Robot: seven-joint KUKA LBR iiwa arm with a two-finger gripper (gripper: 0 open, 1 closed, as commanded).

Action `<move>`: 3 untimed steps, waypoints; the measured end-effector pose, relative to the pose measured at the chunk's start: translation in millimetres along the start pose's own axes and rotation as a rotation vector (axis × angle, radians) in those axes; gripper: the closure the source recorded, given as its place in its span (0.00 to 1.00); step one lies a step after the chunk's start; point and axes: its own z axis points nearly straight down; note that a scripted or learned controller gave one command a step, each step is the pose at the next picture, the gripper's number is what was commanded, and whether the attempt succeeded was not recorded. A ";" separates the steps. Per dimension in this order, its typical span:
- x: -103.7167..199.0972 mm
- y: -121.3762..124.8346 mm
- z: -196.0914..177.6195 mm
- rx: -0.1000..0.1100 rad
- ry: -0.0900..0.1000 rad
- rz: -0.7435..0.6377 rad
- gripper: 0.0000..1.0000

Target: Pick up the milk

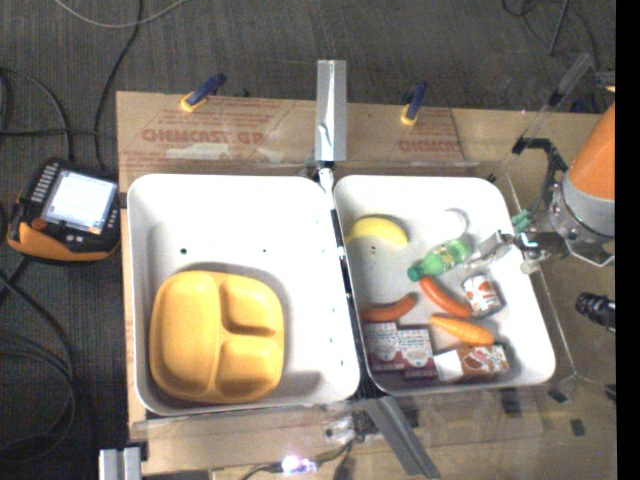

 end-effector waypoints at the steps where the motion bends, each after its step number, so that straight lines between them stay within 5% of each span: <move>1: 55.3 10.2 121.5 -0.014 -0.007 -0.158 0.00; 2: 69.3 15.7 120.9 -0.017 -0.015 -0.287 0.00; 3: 14.2 17.7 29.0 0.000 -0.005 0.175 0.00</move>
